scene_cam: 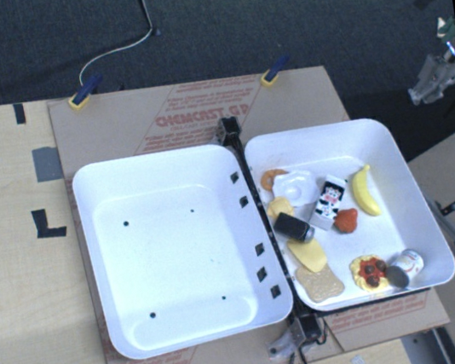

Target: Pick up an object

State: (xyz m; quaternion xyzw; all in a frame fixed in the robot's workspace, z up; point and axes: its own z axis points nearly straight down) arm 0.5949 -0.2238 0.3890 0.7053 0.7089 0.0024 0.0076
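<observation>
Arm: grey metal part [435,77] at the frame's upper right edge, off the bins.
Pincer: state cannot be told.
Right bin [409,181]: glossy curved banana [364,190], flat rough cracker [320,283], black cylinder [293,227].

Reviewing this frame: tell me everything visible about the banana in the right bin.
The banana is a small yellow, smooth, plastic-looking toy, gently curved, lying flat on the floor of the right bin near its right wall. It runs roughly from upper right down to lower left, with a darker tip at the top end. Its lower end lies close to a red strawberry-like piece; whether they touch is unclear. Nothing grips it.
</observation>
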